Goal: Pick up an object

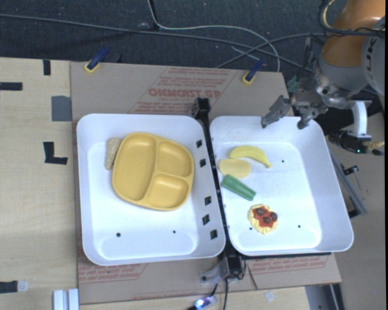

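Only print I can see is on the cardboard sheet (181, 89) under my two bins: red block lettering along its top strip, above the divide, too blurry and skewed to read for sure, and more faint red print on its bottom edge, unreadable. Nothing legible on anything else.

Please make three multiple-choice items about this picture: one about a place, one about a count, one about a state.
1. Where does the yellow plate lie?
A. left bin
B. right bin
C. on the cardboard

2. How many things lie in the right bin?
A. two
B. four
C. six

3. How is the hand?
A. gripping the banana
B. open above the bin's far edge
C. pressed on the plate

Answers: 1 A, it fills the left bin. 2 B: banana, pale slice, green piece, pizza. 3 B, the fingers are spread with nothing between.
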Motion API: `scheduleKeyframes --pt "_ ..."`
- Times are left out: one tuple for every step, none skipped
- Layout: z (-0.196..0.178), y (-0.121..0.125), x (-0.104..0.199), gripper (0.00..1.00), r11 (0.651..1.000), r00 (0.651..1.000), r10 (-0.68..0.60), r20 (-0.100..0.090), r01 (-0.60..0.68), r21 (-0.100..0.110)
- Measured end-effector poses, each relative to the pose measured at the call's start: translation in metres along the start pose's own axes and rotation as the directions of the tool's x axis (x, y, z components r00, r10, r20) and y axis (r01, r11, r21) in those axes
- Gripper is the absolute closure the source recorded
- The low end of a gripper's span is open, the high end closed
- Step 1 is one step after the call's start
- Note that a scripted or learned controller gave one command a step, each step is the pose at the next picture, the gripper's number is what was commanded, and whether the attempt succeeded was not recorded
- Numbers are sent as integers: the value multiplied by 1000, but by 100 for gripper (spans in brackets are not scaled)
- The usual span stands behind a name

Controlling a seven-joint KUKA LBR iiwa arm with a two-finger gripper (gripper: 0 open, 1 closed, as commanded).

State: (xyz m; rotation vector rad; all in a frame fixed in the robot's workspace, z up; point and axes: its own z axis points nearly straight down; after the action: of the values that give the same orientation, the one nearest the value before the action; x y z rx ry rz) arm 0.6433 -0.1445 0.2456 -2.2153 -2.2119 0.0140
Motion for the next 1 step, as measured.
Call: scheduleKeyframes --pt "-8 2 0 0 1000 1000 -3 2 3 -13"
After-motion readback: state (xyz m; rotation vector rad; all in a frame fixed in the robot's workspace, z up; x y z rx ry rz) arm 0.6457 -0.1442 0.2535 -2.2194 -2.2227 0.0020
